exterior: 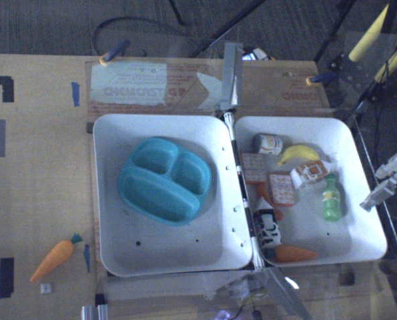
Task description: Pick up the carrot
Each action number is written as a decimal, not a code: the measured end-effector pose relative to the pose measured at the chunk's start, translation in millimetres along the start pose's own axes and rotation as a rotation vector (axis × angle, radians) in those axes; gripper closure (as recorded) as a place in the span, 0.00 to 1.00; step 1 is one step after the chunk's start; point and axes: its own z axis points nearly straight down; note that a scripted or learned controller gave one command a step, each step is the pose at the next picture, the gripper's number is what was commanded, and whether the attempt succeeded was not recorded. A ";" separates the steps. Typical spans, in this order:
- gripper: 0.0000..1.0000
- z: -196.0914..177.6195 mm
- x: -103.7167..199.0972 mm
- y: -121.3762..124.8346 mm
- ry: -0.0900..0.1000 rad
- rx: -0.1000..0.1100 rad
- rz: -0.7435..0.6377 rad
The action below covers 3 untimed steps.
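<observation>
The carrot (294, 253) lies in the right bin (358, 153), down at its 6 o'clock edge, orange and pointing toward 3 o'clock. Just at its 10 o'clock stands a black-and-white carton (267, 227), touching or nearly touching its blunt end. Farther up, toward 12 o'clock, sit a red packet (282, 187) and a pink packet (254, 167) side by side, then a small can (268, 143) near the bin's top. A banana (298, 154) curves at 1 o'clock from the carrot, with a red-and-white box (310, 173) just below it. A green bottle (330, 199) stands at the carrot's 2 o'clock, apart from it.

The pincer (386, 182) hangs at the bin's 3 o'clock rim, outside the wall and well apart from the carrot; whether it is spread or pressed together cannot be told.

The left bin (112, 245) holds a blue divided tray (164, 179). On the counter (32, 179), at 8 o'clock from the left bin, lies a second carrot (52, 259) with a green top.
</observation>
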 end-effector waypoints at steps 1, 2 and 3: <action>0.00 -50.7 -23.8 22.2 -0.006 -0.002 -0.394; 0.00 -26.5 -2.6 2.8 -0.002 -0.001 -0.838; 0.00 -143.5 -14.8 22.4 -0.006 -0.001 -0.777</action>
